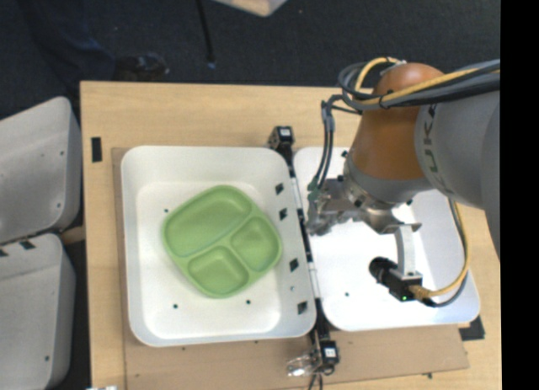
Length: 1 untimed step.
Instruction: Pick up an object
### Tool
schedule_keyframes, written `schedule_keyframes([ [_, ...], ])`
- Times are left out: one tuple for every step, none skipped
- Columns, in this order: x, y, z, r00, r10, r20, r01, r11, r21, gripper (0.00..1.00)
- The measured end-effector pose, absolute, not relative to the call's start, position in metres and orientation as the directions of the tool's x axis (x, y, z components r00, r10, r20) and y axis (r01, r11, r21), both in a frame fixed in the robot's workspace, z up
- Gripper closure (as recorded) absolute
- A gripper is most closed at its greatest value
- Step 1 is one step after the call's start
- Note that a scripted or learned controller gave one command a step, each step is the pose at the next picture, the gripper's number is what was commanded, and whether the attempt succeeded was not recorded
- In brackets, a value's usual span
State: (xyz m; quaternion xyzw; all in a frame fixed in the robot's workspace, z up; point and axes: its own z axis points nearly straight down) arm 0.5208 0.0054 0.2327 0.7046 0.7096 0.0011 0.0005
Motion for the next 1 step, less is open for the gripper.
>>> schedule_keyframes([
  [0.5213, 0.0651, 0.2299, -0.008, 1.000, 0.001, 1.000, 0.008, 0.001, 1.00],
])
